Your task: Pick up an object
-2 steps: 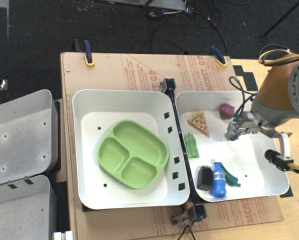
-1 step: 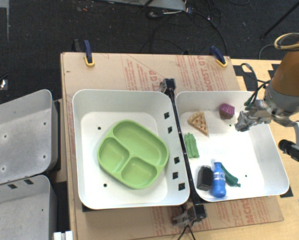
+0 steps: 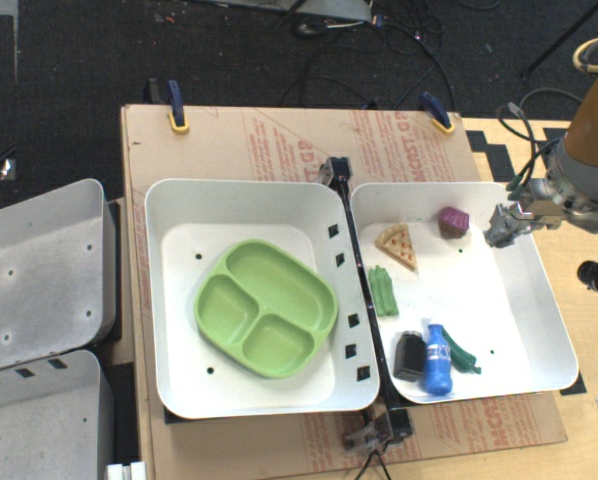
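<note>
Two shallow white bins side by side on a tan cardboard-covered bench point(image 3: 249, 143), the left white bin point(image 3: 169, 268) and the right white bin point(image 3: 519, 308) meeting along a black divider strip point(image 3: 357, 268) taken here as the landmark. Left of the strip, inside the left bin, a large light-green plastic plate with three compartments point(image 3: 266, 308), lying flat and near the strip. Far right of the strip, a grey arm with an orange band point(image 3: 584, 153) reaching in over the right bin's outer rim, its two-finger gripper point(image 3: 501, 228) at that bin's upper right part, well apart from the strip; cannot tell whether clenched or released, and nothing seen grasped. Near the lower end of the strip, a blue plastic bottle with a white band point(image 3: 437, 359), lying beside a small black block point(image 3: 410, 356), with a dark green curved piece point(image 3: 462, 354) on the bottle's far side. Just right of the strip, a green ridged leaf-like piece point(image 3: 383, 291). Above that, a tan toy pizza slice point(image 3: 398, 245). Further right, short of the gripper, a small purple lump point(image 3: 454, 221).
</note>
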You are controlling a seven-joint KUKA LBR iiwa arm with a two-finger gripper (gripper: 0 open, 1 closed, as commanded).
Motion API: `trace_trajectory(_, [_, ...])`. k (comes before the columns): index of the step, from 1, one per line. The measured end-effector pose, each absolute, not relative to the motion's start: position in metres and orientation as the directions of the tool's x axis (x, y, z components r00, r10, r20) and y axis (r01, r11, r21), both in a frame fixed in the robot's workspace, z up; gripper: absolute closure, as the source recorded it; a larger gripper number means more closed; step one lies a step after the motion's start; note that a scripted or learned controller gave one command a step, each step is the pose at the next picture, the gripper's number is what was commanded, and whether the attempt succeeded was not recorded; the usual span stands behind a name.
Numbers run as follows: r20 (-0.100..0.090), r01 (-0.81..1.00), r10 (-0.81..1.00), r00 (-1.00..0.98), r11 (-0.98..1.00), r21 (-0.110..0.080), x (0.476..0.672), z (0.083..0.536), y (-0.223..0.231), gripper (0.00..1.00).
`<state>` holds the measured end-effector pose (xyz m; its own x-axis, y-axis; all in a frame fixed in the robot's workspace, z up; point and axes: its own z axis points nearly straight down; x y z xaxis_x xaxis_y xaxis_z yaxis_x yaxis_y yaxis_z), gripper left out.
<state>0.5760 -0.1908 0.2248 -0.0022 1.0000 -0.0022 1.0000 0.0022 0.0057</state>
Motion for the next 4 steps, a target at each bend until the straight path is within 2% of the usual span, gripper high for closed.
trace_trajectory(2, [0.000,1.000,1.000,-0.007,0.007,0.001,0.589,0.244,-0.085,1.00])
trace_trajectory(4, [0.001,1.000,1.000,-0.007,0.007,-0.001,0.598,0.227,0.023,1.00])
